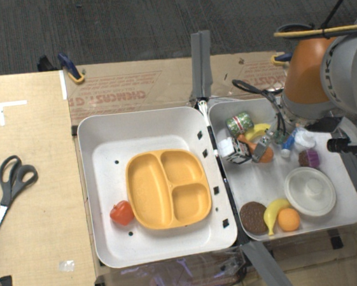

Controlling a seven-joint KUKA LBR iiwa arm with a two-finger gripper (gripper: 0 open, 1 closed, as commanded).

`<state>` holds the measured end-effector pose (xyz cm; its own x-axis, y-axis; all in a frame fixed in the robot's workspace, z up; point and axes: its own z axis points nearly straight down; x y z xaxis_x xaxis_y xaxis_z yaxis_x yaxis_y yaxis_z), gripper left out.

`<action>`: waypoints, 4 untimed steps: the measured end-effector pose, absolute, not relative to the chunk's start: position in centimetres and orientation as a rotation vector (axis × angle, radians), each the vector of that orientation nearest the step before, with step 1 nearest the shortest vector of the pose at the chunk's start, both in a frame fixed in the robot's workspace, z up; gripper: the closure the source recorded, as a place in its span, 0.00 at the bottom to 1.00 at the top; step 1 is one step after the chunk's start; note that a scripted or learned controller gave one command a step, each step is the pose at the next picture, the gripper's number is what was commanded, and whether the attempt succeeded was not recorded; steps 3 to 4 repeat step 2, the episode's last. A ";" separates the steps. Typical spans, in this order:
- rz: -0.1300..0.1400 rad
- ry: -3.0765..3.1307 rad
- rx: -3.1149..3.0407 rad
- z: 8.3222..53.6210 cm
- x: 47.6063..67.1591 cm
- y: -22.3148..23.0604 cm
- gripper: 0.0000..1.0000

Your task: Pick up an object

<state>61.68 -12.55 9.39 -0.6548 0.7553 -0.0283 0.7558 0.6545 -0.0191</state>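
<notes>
The gripper (263, 147) is low among the clutter in the right bin (353, 215), just beside the green can (240, 124); I cannot tell its finger state. An orange object (264, 155) lies under it. It is better to descend straight there, avoiding the white bowl (310, 190).

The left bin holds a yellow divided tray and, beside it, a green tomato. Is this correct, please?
Not quite. In the camera view, the left bin does hold a yellow divided tray, and the tomato lies beside it, but that tomato is red, not green.
</notes>
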 end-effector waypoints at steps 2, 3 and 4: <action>-0.001 2.818 1.382 21.4 63.3 -5.8 1.00; -0.001 2.818 1.382 21.4 63.3 -5.8 1.00; -0.001 2.818 1.382 21.4 63.3 -5.8 1.00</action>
